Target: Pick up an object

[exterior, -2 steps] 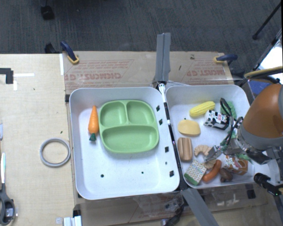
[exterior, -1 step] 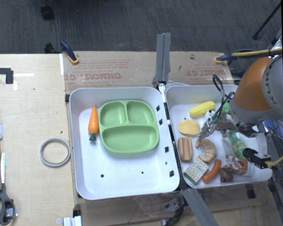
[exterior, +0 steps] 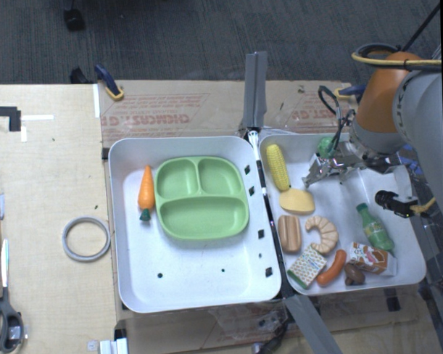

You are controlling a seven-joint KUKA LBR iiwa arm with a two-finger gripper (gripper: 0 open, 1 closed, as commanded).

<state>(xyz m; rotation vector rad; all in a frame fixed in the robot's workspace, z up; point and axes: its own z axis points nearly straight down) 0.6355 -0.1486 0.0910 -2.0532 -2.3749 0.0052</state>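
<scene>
My gripper hangs low over the back of the right bin, reaching in from the right under the grey wrist with its orange band. A yellow corn cob lies just to its left and a pale yellow wedge just in front of it. A small green thing shows right behind the gripper; whether they touch is unclear. Nearer the front lie a bun, a croissant, a green bottle, a red sausage and a printed packet.
The left bin holds a green divided plate and a carrot at its left. A brown packet sits at the right bin's front right. On the bench to the left lie a tape ring and scissors.
</scene>
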